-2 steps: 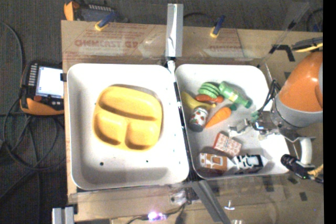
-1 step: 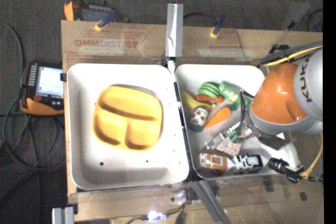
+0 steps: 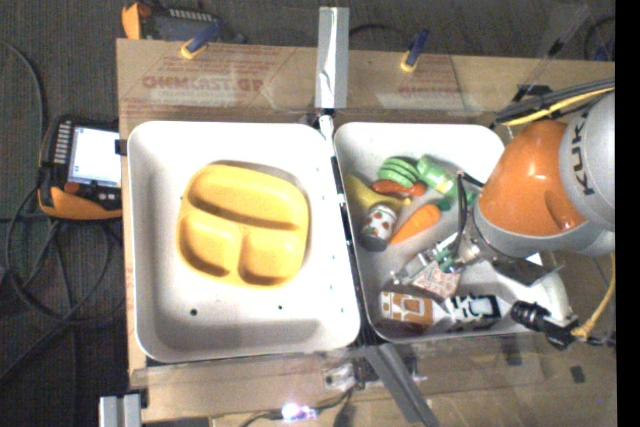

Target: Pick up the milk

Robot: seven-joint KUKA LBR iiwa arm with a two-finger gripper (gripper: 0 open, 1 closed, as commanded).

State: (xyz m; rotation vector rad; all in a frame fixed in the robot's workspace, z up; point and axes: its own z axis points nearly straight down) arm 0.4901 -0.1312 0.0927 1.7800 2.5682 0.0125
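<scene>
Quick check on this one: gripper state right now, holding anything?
Gripper: low in the right bin above the cartons; open or closed cannot be told, and nothing visibly held.

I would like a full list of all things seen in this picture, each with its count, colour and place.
bins: 2, white, side by side on the bench
tray: 1, yellow, with compartments, in the left bin
carrot: 1, orange, middle of the right bin
green toys: a cluster, count unclear, green, back of the right bin
red item: 1, red-orange, beside the green toys
bottle: 1, yellow, white and dark, left of the carrot
brown carton: 1, brown and white, front of the right bin
milk: 1, black-and-white carton, right of the brown carton
pendant: 1, orange with screen, on the floor, left
clamps: 2, blue and yellow, back edge
arm: 1, grey and orange, over the right bin
gripper: 1, above the cartons
</scene>
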